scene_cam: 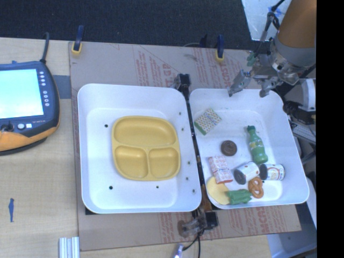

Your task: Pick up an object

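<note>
The gripper (250, 90) is seen at the upper right, held above the far rim of the right bin (290, 144), its two fingers spread apart with nothing between them. The left fingertip (233, 91) and the right one are both clear of the bin floor. Above the gripper, the grey wrist and the orange band of the arm (297, 15) are seen.

Below and to the left of the gripper, a small green checkered packet (207, 120) lies tilted on the bin floor. Further below, a brown round disc (229, 148) is found, and to its right a green bottle (257, 144) lies on its side, almost directly below the gripper. Well below the gripper, near the bin's near edge, a cluster is gathered: a red-and-white packet (220, 169), a small white can (246, 172), a second can (273, 172), a pretzel (256, 187), a green vegetable-like piece (238, 196) and a yellow flat piece (216, 190) beneath it.

Far to the left of the gripper, the left bin (94, 144) holds a yellow divided tray (145, 147). Beyond that bin, a control pendant (24, 104) with a lit screen rests on the bench (37, 198).
</note>
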`<control>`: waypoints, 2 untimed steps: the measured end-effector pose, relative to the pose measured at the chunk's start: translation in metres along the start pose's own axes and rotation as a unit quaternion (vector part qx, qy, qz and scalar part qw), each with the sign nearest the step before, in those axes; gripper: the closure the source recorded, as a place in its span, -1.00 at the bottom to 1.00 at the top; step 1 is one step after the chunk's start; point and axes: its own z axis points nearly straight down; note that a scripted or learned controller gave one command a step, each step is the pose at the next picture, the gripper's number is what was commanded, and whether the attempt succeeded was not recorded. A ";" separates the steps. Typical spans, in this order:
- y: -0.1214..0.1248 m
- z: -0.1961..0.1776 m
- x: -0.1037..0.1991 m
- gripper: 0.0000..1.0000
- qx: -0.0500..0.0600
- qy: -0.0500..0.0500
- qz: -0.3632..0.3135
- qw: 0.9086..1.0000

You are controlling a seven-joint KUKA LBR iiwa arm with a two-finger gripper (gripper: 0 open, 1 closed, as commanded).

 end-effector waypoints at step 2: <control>-0.091 0.166 -0.005 -1.00 0.001 0.000 -0.001 1.000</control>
